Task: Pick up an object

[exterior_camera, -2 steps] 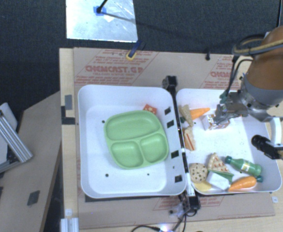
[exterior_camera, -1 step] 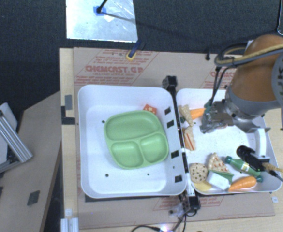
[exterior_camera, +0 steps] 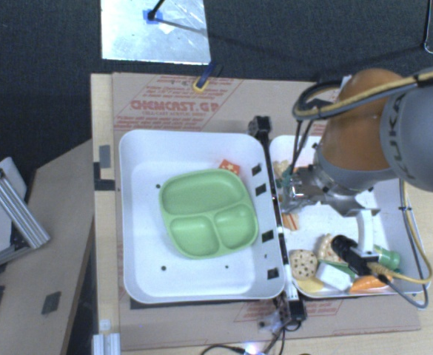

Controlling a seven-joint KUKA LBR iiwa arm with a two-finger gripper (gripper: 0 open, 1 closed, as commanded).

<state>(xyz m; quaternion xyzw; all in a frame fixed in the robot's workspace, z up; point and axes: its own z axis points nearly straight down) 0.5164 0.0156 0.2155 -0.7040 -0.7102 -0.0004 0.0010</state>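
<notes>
My gripper [exterior_camera: 291,191] hangs low over the left side of the right bin [exterior_camera: 394,220], close to the wall between the two bins. A small orange-and-white striped piece [exterior_camera: 289,220] lies just below it, and a tan piece [exterior_camera: 281,170] just above it. Nothing can be seen held in the gripper. Along the front of the right bin lie a round cookie [exterior_camera: 301,262], a white block [exterior_camera: 334,276], an orange carrot-like piece [exterior_camera: 364,284] and a green piece [exterior_camera: 388,258].
The left bin [exterior_camera: 146,161] holds a green divided plate [exterior_camera: 207,213], with a small red-orange block [exterior_camera: 229,167] at its far right corner. The bulky grey and orange arm [exterior_camera: 371,135] covers the back of the right bin.
</notes>
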